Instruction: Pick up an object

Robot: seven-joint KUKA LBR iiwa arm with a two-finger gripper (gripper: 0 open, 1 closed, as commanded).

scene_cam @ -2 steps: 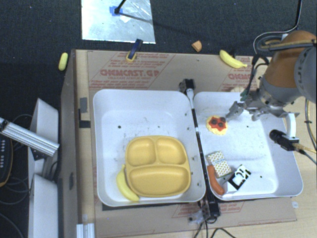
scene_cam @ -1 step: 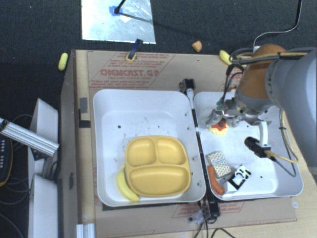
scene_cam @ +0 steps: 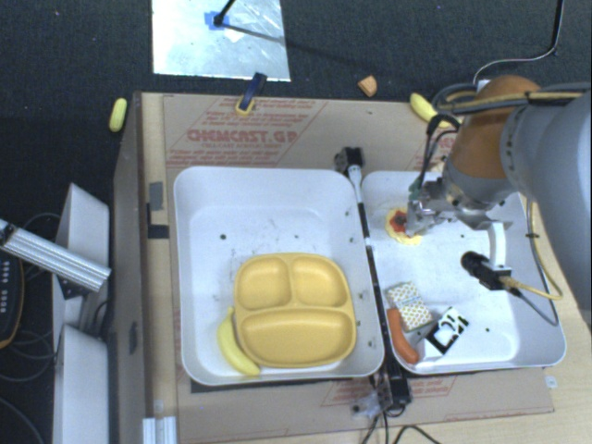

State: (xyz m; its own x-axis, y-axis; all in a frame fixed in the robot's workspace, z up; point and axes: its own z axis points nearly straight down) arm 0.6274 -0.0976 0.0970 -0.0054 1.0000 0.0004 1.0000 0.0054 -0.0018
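Dark carpet surrounds my bench. Nearest, the left bin (scene_cam: 199, 248) holds a yellow divided tray (scene_cam: 294, 308) with a banana (scene_cam: 233, 345) at its edge; the right bin (scene_cam: 527, 336) holds an orange hot dog (scene_cam: 401, 336) and a checkered block (scene_cam: 408, 305). Farther back, my gripper (scene_cam: 416, 218) sits low over a small red-and-yellow toy (scene_cam: 401, 228) — whether it is gripped, I cannot tell.

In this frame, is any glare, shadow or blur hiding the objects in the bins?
Camera view: soft overall. The foil sheet on the floor glares; the bins are evenly lit. The gripper is small and blurry over a yellow-and-red item. The yellow tray reads clearly.
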